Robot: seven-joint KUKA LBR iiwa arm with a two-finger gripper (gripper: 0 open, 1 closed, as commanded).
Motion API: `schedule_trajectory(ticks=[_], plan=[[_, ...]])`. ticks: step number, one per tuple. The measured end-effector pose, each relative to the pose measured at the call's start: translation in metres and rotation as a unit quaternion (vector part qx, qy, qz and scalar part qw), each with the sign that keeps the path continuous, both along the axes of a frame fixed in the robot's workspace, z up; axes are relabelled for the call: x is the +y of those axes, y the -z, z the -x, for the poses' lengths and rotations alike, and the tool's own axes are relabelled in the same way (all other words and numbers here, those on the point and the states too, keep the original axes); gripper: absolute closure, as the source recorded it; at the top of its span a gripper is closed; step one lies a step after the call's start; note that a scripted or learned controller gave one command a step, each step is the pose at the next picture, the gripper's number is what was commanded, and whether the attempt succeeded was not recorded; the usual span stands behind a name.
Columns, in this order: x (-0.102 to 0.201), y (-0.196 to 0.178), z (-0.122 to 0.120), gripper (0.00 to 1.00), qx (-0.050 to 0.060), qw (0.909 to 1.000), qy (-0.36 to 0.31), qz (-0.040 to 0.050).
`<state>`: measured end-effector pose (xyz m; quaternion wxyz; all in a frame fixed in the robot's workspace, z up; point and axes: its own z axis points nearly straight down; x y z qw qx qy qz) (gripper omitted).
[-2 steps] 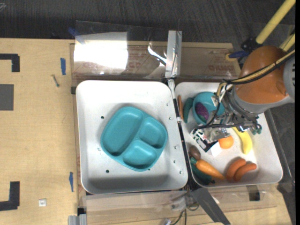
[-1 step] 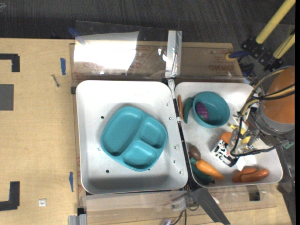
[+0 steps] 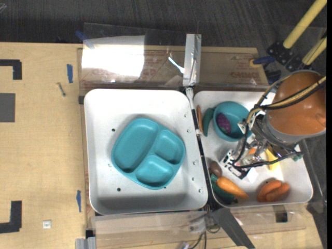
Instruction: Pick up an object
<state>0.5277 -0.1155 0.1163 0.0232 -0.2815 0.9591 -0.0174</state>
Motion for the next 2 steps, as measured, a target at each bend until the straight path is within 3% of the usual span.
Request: schedule_trajectory(ticks=[1,2], plan=[[-0.006,0.002,0.005,1.00,-0.003,0.9771,0.212,-0.0135],[-0.007,-0.001,-0.072,1.00,-0.018,0.9376,0.346,-0.0266]])
